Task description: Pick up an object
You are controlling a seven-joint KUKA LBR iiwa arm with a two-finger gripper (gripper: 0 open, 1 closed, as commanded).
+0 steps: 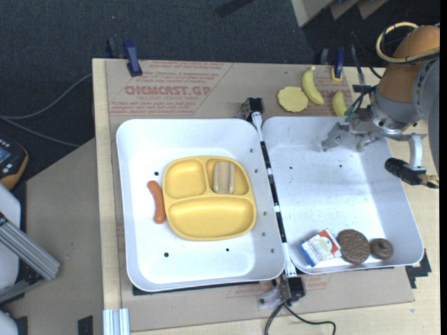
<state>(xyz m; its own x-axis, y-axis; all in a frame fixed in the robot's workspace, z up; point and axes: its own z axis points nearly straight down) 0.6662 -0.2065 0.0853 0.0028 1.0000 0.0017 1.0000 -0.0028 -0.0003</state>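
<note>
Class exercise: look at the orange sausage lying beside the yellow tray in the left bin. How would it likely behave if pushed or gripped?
The sausage is long and rounded, so a sideways push would probably roll it. It looks like smooth moulded toy food, so likely stiff, light and somewhat slippery. It lies close against the yellow tray, which may crowd one finger.

bins point(202, 271): smooth white plastic, slight sheen | divided plate point(207, 199): matt yellow plastic | desk point(167, 89): pale wood, printed, matt | packet point(320, 248): glossy wrapper | hand point(347, 137): dull grey metal

High slanted view over both bins point(133, 187)
</note>
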